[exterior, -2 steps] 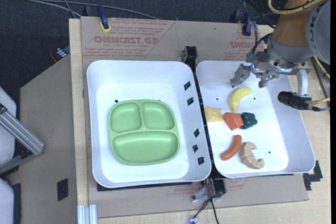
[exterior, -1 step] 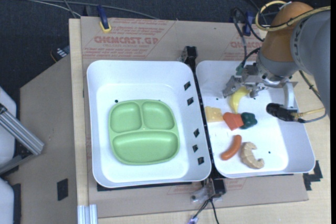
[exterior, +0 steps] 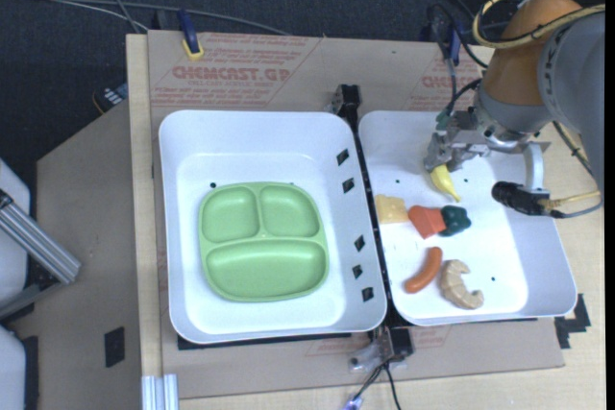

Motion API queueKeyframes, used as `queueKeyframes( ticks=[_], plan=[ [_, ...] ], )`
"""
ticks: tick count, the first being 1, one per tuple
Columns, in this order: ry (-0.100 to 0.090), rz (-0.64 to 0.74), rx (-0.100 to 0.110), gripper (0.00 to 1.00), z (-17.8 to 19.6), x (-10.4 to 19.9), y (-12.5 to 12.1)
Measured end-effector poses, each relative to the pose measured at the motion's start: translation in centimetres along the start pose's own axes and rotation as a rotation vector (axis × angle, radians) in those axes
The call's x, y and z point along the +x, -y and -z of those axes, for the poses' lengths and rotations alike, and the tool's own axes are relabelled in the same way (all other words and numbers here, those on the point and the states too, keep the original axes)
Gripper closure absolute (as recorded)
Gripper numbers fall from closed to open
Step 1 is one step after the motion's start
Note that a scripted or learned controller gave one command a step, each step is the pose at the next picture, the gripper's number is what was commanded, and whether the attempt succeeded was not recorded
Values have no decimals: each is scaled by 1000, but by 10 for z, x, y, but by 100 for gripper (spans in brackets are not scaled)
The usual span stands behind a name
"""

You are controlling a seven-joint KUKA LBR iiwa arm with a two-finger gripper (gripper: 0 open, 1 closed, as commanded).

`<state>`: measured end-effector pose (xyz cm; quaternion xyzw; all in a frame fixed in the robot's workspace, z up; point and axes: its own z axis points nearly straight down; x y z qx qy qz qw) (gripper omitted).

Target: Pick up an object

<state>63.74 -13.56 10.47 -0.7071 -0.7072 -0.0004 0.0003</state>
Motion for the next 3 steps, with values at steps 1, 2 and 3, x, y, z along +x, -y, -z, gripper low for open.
queueKeyframes(
  ticks=[1, 2, 3],
  plan=[
    [2, 1, -6, 100, 64, 4, -1],
    [2, 1, -7, 100, 122, 8, 7],
    [2, 2, -6, 100, 173, 8, 6]
  ],
)
